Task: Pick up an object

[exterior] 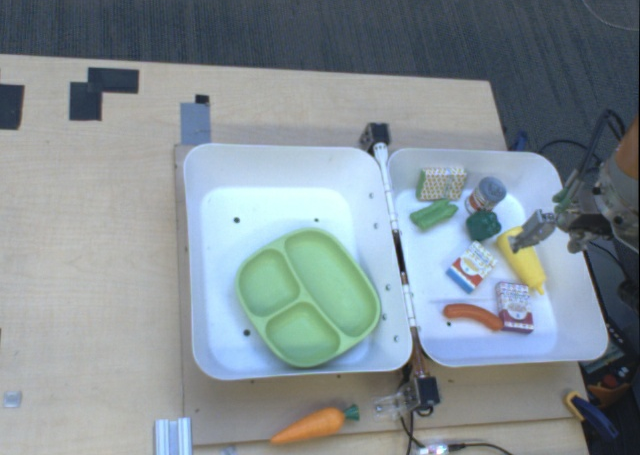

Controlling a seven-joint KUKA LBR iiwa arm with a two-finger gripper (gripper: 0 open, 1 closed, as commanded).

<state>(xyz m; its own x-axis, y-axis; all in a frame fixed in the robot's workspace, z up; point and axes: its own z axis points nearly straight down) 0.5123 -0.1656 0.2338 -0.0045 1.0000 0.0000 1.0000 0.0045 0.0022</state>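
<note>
Gripper hangs low at the right side of the right bin, reaching in from the bench edge; cannot tell whether it is parted or closed, and nothing is visibly held. Directly below and touching or nearly touching its tip lies a yellow toy, banana-like, long axis running away from the tip toward the bin's near wall. Likely target by nearness. Looks like light moulded plastic: stiff, smooth, probably slippery, curved so it may roll or squirt out if pinched off-centre. Best hold is across its narrow width at mid-length, not on the tapered ends. Just left of the tip: a dark green piece and a small grey-topped can. Further left, a striped carton and a green pepper shape. Below-left of the tip, a red sausage and small red-white box, close enough to crowd the yellow toy's far end. Left bin holds a green divided plate, well apart.
</note>
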